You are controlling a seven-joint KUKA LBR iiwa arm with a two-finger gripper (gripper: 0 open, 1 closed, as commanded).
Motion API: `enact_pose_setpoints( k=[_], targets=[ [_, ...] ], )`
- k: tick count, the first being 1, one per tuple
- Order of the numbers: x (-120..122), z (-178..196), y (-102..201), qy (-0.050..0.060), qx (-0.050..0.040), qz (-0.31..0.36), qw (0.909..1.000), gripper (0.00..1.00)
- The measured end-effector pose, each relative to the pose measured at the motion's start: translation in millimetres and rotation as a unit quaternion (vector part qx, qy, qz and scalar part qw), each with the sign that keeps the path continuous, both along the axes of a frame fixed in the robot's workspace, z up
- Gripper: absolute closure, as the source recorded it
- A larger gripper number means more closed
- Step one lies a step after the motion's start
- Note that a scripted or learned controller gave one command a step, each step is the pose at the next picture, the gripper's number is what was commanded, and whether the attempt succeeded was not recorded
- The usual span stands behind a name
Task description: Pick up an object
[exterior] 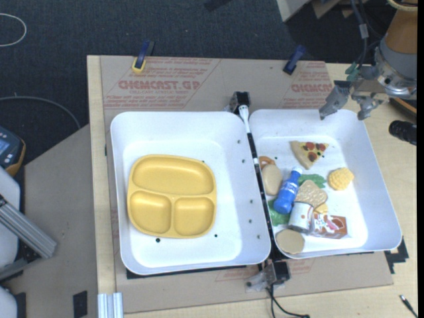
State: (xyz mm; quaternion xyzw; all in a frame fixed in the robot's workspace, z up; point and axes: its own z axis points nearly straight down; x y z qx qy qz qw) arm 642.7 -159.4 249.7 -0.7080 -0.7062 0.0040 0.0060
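Note:
My gripper (346, 110) hangs above the far edge of the right bin (371, 144), its two fingers spread apart with nothing between them. Below and in front of it lie a pizza slice (309, 152), a yellow corn piece (340, 177), a blue bottle (287, 192), a cracker (310, 193), a small can (300, 216), a red-and-white packet (328, 224), a round cookie (289, 242) and a tan bread piece (271, 178). All of these rest in the right bin, apart from the gripper.
The left bin (126, 138) holds a yellow divided plate (172, 195). A black bracket (240, 101) sits between the bins at the far side. Clamps (141, 56) hold the cardboard base at the back. The bin's right half near the gripper has bare floor.

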Motion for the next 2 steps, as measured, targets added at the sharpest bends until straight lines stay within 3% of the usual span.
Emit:
enact_pose_setpoints(
  k=[1, 2],
  targets=[
    [2, 8, 0, -0.007, -0.0013, 0.001, 1.0000, 0.00],
    [-4, -54, 1, -0.003, -0.0006, 0.001, 1.0000, 0.00]
  ],
)
